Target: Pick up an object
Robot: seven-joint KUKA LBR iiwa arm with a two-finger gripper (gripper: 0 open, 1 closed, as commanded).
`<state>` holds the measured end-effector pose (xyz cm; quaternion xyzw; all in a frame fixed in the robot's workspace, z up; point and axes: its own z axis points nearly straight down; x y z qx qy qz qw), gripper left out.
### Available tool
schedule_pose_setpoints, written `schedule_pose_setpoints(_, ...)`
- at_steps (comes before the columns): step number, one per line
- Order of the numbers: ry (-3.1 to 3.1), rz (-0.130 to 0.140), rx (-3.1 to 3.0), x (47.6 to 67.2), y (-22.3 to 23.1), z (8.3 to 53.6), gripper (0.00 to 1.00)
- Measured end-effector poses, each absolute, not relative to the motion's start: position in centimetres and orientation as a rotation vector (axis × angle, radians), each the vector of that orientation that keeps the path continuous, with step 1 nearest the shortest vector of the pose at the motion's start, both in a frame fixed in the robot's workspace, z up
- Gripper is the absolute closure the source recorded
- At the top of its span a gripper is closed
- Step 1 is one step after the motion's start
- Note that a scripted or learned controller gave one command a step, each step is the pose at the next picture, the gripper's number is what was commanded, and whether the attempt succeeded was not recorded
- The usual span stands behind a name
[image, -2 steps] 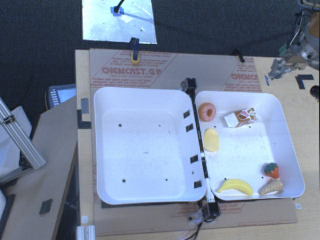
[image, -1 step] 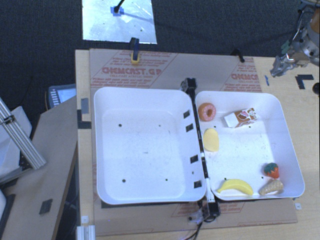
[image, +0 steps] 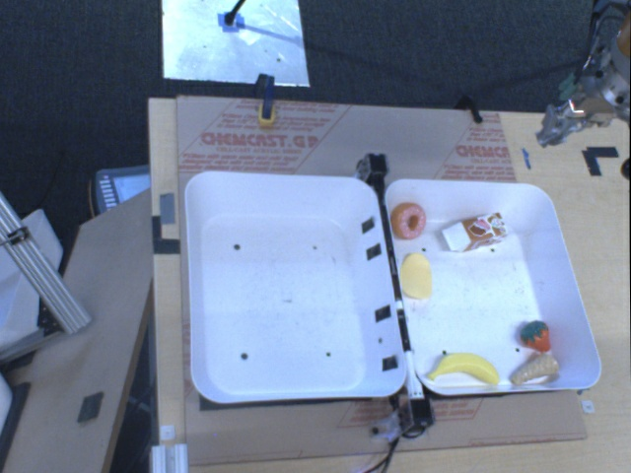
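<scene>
The right bin [image: 562, 254] holds several toy foods: a pink-frosted donut [image: 408, 221] at its far left, a white and brown cake slice [image: 474, 233] beside it, a pale yellow oval piece [image: 416, 276], a yellow banana [image: 463, 368] at the near edge, a strawberry [image: 534, 335] and a tan cone-shaped piece [image: 533, 369] in the near right corner. My gripper [image: 564, 118] hangs high above the bench beyond the right bin's far right corner, apart from all the objects, with nothing seen in it.
The left bin [image: 286, 284] sits beside the right one, with a black clip strip [image: 386, 274] along the shared edge. A cardboard sheet [image: 325, 136] lies under both. A shiny metal plate [image: 235, 28] lies at the far back, and an aluminium rail [image: 35, 269] stands at the left.
</scene>
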<state>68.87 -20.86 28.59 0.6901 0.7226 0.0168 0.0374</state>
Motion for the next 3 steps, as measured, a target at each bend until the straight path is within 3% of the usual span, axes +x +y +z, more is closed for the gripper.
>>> schedule_pose_setpoints(2, 2.217, 0.057, 2.106, 69.0, -20.9, 30.9, 1.00)
schedule_pose_setpoints(3, 2.239, -0.004, 2.218, 66.7, -13.2, 20.3, 1.00)
